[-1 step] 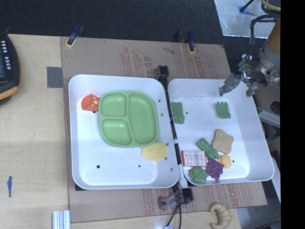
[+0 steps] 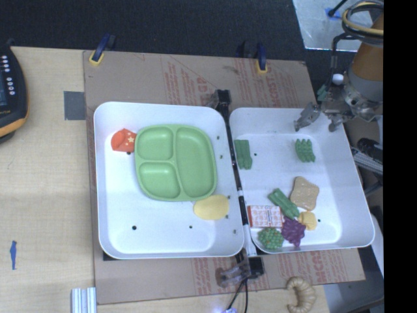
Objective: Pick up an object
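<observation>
Green ridged piece (image 2: 304,150) lies flat in right bin (image 2: 355,194); claw (image 2: 318,119) above it, spread wide, holding nothing.

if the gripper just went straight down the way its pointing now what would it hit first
Probably the small dark green ridged piece, which lies just beneath the gripper in the right bin. Depth is unclear from above, so it could instead meet bare bin floor beside it.

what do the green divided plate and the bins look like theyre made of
Green divided plate: likely molded plastic, going by its even pale green colour, rounded compartment ridges and soft sheen. Left bin and right bin: apparently smooth white plastic with rounded rims, though painted metal can't be excluded.
</observation>
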Available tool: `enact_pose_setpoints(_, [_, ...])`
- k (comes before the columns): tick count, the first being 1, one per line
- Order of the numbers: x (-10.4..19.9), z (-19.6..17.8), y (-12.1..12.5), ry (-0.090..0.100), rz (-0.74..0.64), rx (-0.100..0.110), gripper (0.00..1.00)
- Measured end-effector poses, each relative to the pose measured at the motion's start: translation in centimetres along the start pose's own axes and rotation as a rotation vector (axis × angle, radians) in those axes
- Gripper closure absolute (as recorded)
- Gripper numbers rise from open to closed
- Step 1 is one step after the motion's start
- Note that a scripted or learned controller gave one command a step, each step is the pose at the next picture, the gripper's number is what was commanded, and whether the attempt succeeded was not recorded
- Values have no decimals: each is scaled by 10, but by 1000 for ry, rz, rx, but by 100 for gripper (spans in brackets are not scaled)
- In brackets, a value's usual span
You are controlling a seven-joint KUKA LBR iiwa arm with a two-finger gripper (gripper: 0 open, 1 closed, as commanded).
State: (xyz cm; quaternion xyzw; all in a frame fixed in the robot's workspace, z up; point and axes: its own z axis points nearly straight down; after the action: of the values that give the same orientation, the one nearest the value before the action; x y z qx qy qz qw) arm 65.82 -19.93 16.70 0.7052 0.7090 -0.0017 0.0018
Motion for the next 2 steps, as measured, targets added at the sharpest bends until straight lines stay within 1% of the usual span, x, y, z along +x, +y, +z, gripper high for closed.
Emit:
enact_pose_setpoints(1, [-8, 77, -3, 4, 1, 10, 0])
enact_pose_setpoints(2, [-9, 61, -2, 3, -1, 5, 100])
